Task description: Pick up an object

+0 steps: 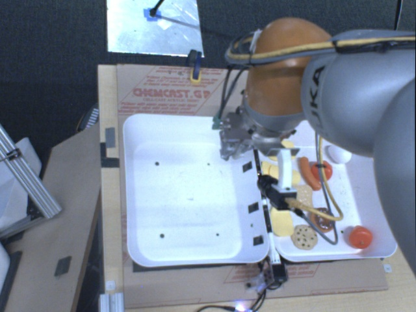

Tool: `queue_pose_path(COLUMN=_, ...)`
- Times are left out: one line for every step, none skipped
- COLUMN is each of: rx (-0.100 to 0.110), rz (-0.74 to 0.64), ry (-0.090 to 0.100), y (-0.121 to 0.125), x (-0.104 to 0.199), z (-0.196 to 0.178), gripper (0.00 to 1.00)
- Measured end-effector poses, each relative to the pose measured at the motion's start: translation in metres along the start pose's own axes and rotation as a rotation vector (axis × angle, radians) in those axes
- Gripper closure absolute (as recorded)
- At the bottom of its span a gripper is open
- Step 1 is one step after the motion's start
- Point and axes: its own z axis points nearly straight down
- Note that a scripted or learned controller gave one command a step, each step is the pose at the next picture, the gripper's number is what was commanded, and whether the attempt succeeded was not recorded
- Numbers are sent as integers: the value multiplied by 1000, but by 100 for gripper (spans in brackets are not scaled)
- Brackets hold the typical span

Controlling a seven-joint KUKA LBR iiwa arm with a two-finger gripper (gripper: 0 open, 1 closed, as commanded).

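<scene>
My gripper (231, 143) hangs over the far right corner of the left white bin (146, 239), close to the divider between the bins. Nothing shows beneath it except bare bin floor. The right bin (380, 247) holds the objects: a chocolate-chip cookie (303, 237), a pale yellow disc (282, 223), a red-orange tomato (360, 237), an orange sausage-like piece (308, 173) beside a red piece (323, 171), a tan cracker (304, 195) and a white egg (338, 154). The arm's wrist and grey body cover much of the right bin's far part.
Both bins rest on a cardboard sheet (169, 93) printed with red lettering. A yellow and blue clamp (194, 67) sits at the cardboard's far edge. A shiny metal plate (153, 18) lies behind it. Aluminium rails (23, 174) stand at the left.
</scene>
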Motion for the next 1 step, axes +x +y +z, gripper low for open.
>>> queue_pose_path(rx=5, rz=-5, ry=3, y=-18, x=86, z=-75, gripper=100)
